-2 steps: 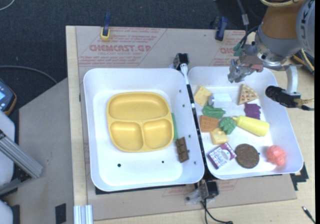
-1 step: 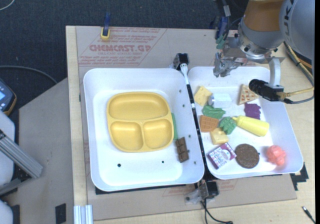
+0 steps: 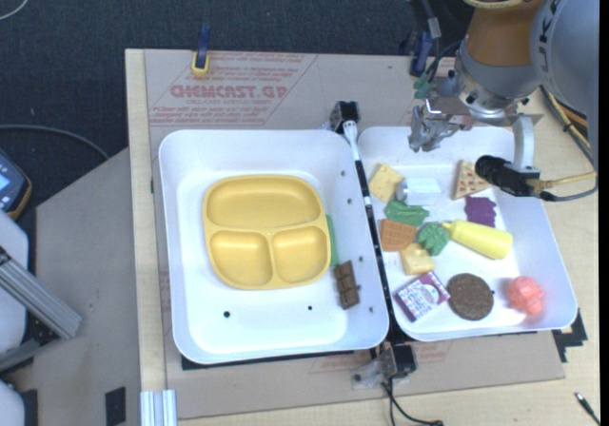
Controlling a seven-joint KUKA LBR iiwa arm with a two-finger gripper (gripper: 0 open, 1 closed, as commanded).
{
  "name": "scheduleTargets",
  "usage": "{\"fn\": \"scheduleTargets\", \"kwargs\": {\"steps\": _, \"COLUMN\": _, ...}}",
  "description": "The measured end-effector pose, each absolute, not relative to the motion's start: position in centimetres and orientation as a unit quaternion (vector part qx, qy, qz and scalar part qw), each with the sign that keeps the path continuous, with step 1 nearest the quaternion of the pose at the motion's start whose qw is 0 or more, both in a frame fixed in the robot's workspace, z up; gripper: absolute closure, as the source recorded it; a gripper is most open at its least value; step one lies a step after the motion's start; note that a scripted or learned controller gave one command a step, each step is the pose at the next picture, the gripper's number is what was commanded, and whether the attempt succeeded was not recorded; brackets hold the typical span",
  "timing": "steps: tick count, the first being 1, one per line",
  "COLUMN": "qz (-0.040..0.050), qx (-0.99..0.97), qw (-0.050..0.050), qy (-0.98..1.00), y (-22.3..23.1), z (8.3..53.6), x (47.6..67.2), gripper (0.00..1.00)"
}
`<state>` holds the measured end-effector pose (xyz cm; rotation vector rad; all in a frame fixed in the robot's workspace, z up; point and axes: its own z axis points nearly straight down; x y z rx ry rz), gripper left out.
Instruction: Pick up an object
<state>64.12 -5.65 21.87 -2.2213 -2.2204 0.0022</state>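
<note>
Approach step; end effector (image 3: 430, 132) hovers upper right over right bin (image 3: 561, 267), grip state unclear; next: descend onto cheese (image 3: 384, 182).

The arm (image 3: 533, 15) is cut off by the picture's top and right edges. The claw (image 3: 428, 134), near the right bin's (image 3: 561, 296) far edge, is too blurred to read.
</note>
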Motion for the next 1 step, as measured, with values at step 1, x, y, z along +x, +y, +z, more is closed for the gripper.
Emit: {"fn": "scheduleTargets", "kwargs": {"steps": 1, "qz": -0.0011, "qx": -0.707, "qw": -0.001, "qy": -0.708, "y": -4.83, "z": 23.35, "x": 63.75, "gripper": 1.0}}
